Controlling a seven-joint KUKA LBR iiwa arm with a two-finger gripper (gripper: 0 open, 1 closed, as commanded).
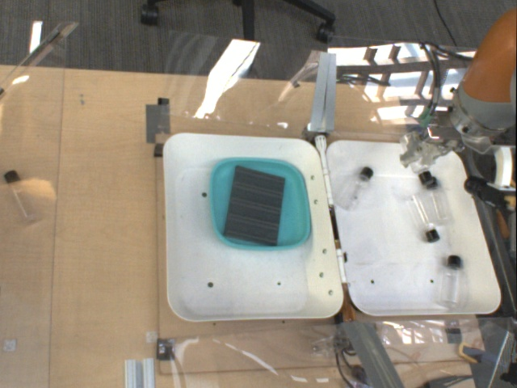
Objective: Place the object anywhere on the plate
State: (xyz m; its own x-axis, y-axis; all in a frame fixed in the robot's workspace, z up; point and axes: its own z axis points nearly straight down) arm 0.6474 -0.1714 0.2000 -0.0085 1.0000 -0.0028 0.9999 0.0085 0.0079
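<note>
camera view | you see the dark ribbed block (255, 206) lying flat on the teal plate (300, 217) in the left bin (186, 281) | gripper (420, 153) sits over the right bin (485, 293) far edge, opening: you cannot tell, nothing seen held | clear black-capped vials (428, 210) scattered in right bin

The wooden bench (81, 241) carries two white bins side by side: left bin (186, 289), right bin (388, 289).
</note>
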